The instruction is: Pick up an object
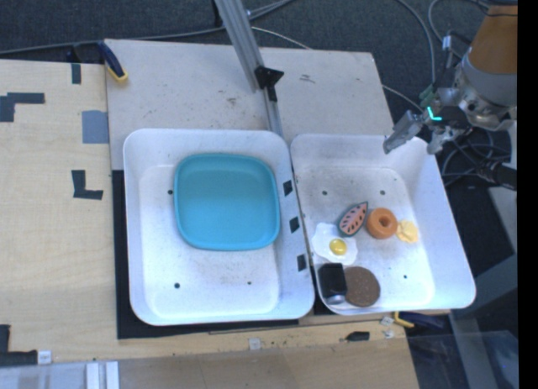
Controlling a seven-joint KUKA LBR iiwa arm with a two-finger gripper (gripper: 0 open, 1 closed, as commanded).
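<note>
Above the right bin's (pixel 437 211) far corner the hand (pixel 414 134) hangs tilted — fingers parted, gripping nothing — wrist angled leftward.

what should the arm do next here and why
Probably swing the gripper left and toward the near end of the right bin, over the orange ring. It hangs at the bin's far right rim with nothing between its fingers, and the toys lie clustered nearer the camera.
</note>
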